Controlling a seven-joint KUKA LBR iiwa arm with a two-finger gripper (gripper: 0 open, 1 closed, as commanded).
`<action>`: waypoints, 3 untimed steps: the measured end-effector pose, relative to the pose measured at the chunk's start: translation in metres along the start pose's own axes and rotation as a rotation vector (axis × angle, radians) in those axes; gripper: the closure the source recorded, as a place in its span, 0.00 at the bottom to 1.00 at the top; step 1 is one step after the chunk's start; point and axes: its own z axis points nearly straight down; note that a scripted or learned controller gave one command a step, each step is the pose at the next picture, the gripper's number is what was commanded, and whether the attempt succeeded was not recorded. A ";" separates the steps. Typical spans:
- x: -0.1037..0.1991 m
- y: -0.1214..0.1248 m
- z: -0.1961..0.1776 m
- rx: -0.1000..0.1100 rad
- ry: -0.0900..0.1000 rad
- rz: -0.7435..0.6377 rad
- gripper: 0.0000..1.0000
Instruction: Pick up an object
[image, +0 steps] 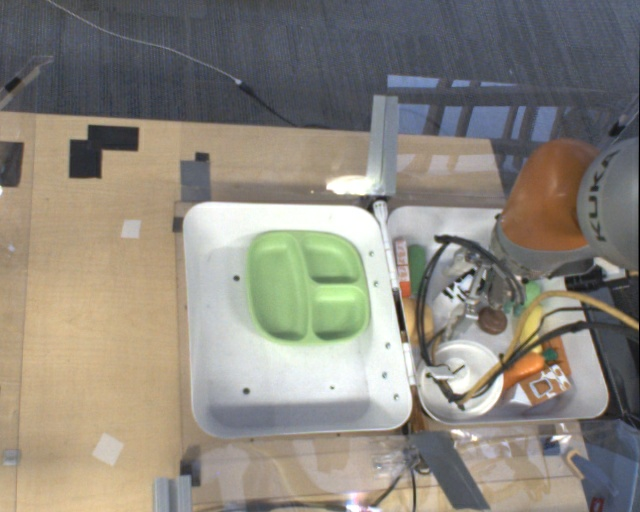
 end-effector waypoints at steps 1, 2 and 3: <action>-0.062 0.000 0.001 -0.001 0.020 -0.202 0.00; -0.055 -0.077 0.002 -0.001 0.004 -0.045 0.00; -0.060 -0.074 -0.012 0.000 -0.014 -0.051 1.00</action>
